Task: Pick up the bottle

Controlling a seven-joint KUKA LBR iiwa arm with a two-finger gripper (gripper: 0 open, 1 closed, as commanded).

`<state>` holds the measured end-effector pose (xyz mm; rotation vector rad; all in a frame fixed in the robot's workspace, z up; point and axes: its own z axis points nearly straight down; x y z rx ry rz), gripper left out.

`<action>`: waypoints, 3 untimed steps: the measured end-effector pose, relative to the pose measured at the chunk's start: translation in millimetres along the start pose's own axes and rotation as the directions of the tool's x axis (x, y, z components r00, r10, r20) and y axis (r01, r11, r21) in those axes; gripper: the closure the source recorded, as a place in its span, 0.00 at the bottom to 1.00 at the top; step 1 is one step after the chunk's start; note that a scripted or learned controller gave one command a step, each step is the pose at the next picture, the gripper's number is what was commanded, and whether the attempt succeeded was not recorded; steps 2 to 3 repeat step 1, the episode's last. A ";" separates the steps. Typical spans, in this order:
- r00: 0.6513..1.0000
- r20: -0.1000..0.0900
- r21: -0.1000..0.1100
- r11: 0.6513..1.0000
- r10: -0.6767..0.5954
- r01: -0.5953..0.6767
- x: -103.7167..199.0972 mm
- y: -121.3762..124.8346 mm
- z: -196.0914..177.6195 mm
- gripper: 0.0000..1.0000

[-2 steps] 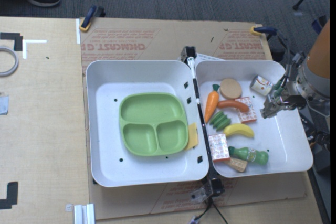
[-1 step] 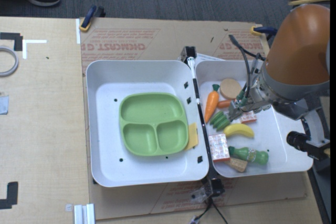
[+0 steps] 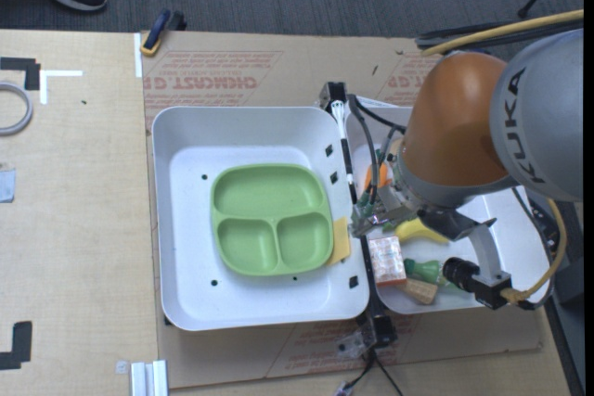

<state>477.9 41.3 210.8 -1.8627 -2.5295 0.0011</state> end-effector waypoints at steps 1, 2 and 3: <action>0.976 0.001 -0.001 0.976 -0.216 0.216 65.0 20.2 -22.7 1.00; 0.976 0.001 -0.001 0.976 -0.216 0.216 65.0 20.2 -22.7 1.00; 0.976 0.001 -0.001 0.976 -0.216 0.216 65.0 20.2 -22.7 1.00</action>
